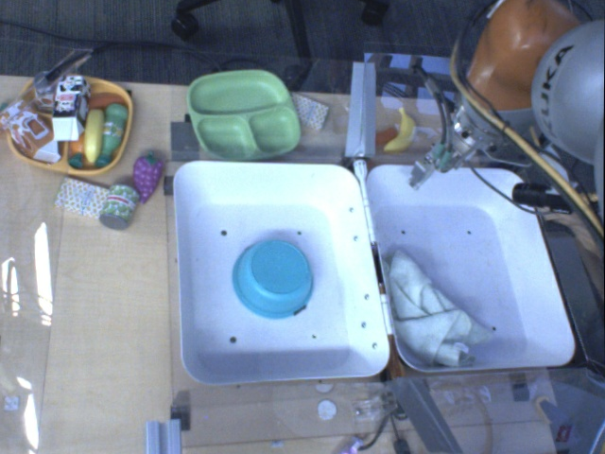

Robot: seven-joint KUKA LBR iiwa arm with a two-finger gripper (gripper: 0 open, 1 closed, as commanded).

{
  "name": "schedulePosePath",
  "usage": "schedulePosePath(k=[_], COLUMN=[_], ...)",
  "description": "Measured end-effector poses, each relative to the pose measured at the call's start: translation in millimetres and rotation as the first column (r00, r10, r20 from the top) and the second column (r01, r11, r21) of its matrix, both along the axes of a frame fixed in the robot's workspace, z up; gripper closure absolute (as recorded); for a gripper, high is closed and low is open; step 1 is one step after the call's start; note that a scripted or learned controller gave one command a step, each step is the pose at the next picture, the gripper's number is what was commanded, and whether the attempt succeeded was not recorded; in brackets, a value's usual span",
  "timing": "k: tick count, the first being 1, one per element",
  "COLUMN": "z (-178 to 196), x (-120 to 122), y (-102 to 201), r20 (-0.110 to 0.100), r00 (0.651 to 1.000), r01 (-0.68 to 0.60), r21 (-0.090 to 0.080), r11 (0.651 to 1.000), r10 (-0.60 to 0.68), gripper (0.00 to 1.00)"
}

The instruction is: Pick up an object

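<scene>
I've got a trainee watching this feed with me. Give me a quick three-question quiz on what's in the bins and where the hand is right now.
1. True or false: the blue bowl lies in the left bin.
2. What lies in the right bin: A) banana, B) white cloth, C) green tray?
3. Fill in: the hand hangs over the right bin's ____ edge.

Key: 1 true; 2 B, the white cloth; 3 far.

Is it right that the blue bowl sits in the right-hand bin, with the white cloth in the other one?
Not quite. The camera view shows the blue bowl in the left bin; the white cloth lies in the right bin.
</scene>
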State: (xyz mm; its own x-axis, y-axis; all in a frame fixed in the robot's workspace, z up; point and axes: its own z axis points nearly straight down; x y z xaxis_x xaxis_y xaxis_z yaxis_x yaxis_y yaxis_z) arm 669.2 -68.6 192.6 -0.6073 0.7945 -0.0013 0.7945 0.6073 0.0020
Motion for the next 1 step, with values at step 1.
schedulePosePath(k=[1], z=[148.5], x=[-19.2], y=[9.4], r20=[0.008], r00=[0.993], r01=[-0.115], r21=[-0.002], r11=[0.993], r10=[0.115], gripper=[1.0])
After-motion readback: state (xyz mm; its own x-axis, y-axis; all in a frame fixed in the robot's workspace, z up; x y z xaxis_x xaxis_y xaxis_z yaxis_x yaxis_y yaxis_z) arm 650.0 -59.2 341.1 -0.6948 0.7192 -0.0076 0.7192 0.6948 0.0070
